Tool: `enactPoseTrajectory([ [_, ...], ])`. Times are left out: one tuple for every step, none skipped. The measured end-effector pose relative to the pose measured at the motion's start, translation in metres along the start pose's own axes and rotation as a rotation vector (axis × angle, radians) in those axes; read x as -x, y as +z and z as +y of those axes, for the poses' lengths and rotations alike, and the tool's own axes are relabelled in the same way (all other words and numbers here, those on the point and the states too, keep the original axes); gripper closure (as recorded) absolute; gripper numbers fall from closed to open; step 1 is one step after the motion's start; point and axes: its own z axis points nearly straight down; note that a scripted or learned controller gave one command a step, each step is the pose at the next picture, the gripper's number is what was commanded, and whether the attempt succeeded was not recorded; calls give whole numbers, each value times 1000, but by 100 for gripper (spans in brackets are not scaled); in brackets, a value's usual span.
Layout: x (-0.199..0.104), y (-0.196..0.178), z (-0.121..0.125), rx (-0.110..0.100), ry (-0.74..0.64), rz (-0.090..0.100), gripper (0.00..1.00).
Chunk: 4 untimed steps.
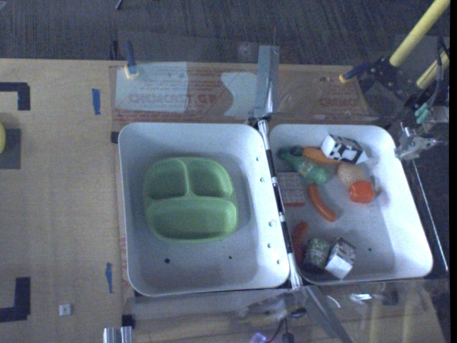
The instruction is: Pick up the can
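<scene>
- Can (pixel 316 251) sits in the right bin (pixel 407 220), near its front-left corner, looks upright or slightly tilted, greenish label, hard to read.
- Gripper (pixel 414 143) hangs at the bin's far right edge, up by the back corner, well apart from the can. Too blurred and small here, cannot tell its state.
- Risk 1: white carton (pixel 340 258) touches or sits just beside the can on its right. A descent centred slightly off lands on the carton, or a finger comes down on top of it instead of sliding between.
- Risk 2: red sausage-like piece (pixel 299 234) lies just beside the can on its left, close to the bin wall. Little room on that side, so a finger could jam on it or on the wall.
- Risk 3: the can is near the bin's sloped corner; a push from a closing finger could roll or tip it against the wall rather than seat it.
- Risk 4: the arm must cross the bin diagonally over clutter: orange sausage (pixel 321 203), red tomato-like toy (pixel 362 191), green bottle (pixel 305 166), black-and-white box (pixel 341 148). A low traverse would knock these around.
- Risk 5: wrong pick, since the green bottle has a similar colour.
- Left bin (pixel 136 191) holds a green divided plate (pixel 191 199), not involved.
- Judgement: approach not started, grasp likely needs a steep top-down entry with fingers aligned along the free front-back axis.
</scene>
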Motion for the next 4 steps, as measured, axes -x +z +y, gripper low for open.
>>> enactPoseTrajectory([
  [-22, -76, -48, -2, -30, 1, 100],
  [-75, -116, -97, -4, -9, 2, 100],
  [-147, -82, -97, -4, -500, 4, 100],
  [-195, -94, -97, 0, -324, 2, 100],
])
